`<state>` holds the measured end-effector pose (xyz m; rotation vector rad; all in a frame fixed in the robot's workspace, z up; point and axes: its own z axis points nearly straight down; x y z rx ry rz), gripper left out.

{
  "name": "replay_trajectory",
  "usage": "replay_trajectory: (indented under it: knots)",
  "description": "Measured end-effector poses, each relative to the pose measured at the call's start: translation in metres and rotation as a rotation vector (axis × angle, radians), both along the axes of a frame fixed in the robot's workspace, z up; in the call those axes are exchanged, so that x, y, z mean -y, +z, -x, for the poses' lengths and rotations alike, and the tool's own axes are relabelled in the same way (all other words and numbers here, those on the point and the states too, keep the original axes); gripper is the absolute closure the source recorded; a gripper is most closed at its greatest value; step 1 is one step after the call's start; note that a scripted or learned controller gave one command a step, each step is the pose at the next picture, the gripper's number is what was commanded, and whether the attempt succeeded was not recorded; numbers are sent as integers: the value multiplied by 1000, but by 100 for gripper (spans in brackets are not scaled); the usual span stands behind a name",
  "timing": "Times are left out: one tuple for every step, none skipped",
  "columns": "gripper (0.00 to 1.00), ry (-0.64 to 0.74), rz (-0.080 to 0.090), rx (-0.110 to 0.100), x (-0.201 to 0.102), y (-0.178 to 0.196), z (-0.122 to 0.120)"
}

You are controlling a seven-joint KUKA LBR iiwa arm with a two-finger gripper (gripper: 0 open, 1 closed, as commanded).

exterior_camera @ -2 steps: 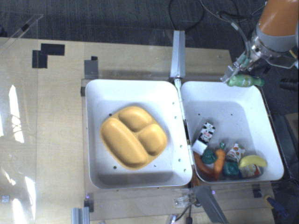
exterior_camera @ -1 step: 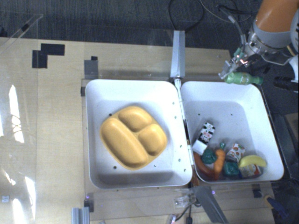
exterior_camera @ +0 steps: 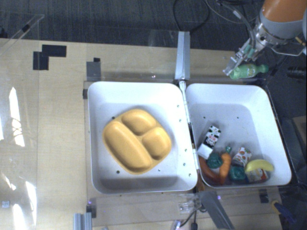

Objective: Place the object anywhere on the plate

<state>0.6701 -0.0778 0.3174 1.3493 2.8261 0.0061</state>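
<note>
Your gripper is up at the far right, above the back edge of the right bin. The fingers are pinching the green object, which sits between them, gripped towards its left end. The object's long axis runs roughly left to right, nearly level, and the free end pokes out to the right under the wrist. So the object is right at the fingers, hanging just beneath them and off the desk.

Now look at what matters: the plate. It's yellow, has three compartments, and lies in the middle of the left bin, turned a little askew. From your fingers it's well apart, down and to the left, across the divider between the bins. That's the whole move as I read it: carry left over the divider, come nearer, then lower.

Any compartment will do, so aim for the big one on the plate's left. It looks the safest fit for a long object.

The toys heaped in the near corner of the right bin are off your line and shouldn't bother you. Watch the off-centre grip, though, because the object could tip as you travel.
</note>
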Motion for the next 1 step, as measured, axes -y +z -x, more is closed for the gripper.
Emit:
replay_trajectory:
  knots:
    - [0,0,0,0,0,0,0]
